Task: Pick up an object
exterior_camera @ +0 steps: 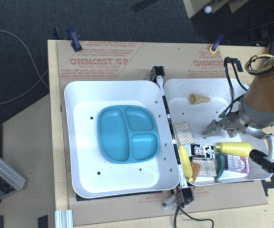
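The tool, its opening impossible to judge, hovers in the right bin, with the yellow bottle just nearer and right, long axis running left-right.

The right bin has open floor across its far half, broken only by a small cone, while its near edge is crowded with a yellow bottle, a banana and flat packets.
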You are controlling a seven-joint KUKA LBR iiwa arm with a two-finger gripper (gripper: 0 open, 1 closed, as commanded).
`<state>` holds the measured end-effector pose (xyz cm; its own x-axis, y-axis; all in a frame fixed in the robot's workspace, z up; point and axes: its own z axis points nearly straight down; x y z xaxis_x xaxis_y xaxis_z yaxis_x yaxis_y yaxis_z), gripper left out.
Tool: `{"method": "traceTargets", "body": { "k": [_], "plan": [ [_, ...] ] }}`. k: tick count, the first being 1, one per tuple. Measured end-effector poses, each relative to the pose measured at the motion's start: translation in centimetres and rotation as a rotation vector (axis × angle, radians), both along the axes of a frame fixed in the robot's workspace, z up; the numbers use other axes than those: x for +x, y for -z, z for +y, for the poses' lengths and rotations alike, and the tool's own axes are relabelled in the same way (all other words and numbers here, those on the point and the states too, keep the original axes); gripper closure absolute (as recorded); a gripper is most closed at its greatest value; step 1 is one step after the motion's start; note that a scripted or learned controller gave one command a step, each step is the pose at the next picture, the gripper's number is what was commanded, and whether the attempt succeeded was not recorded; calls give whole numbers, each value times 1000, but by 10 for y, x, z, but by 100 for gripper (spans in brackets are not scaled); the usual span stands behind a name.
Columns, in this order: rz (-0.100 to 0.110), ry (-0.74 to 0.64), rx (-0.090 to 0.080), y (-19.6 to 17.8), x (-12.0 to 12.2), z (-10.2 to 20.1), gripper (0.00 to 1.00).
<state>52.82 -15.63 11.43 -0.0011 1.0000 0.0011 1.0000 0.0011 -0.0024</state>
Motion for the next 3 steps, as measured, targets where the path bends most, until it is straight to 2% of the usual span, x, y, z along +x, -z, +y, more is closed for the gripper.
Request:
{"method": "traceTargets", "body": {
  "k": [1,2,3],
  "plan": [
    [-3,2,-3,-10,-27,-68,0],
    [-4,-2,1,-71,40,73,0],
    [-5,1,-2,27,-3,34,0]
  ]
}}
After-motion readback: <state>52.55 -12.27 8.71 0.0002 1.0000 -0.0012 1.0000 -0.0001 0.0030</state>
